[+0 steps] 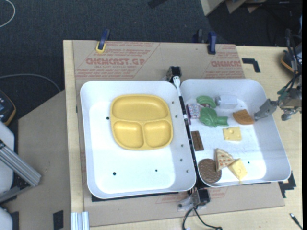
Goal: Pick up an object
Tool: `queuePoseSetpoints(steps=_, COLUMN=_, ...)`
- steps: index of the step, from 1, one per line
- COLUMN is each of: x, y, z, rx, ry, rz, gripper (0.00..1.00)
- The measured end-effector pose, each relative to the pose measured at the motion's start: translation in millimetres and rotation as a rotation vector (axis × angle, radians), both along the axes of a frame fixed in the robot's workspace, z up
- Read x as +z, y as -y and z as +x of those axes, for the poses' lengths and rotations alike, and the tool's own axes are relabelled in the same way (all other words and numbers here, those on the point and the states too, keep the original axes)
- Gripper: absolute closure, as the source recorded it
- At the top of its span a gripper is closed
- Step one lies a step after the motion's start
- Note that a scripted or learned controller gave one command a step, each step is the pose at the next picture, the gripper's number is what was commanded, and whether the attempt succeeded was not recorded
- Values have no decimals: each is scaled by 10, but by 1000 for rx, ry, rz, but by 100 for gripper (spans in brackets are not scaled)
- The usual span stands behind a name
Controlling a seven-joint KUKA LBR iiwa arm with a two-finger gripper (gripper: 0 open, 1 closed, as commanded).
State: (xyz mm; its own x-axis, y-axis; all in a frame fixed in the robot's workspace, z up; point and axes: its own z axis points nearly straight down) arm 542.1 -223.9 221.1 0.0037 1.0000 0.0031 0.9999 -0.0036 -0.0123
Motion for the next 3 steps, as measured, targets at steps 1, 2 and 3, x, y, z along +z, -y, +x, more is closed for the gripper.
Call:
queuePoseSetpoints(steps=1, x=71, y=-4, z=30, rx=4, ry=13, rz=-4, gripper=0)
queuePoseSetpoints(steps=2, x=-370, y=-62, z=5, rx=4, ry=7, rz=0, gripper=0)
queuePoseSetpoints(steps=3, x=-824, y=-111, z=56, rx=5, ry=7, rz=0, gripper=0)
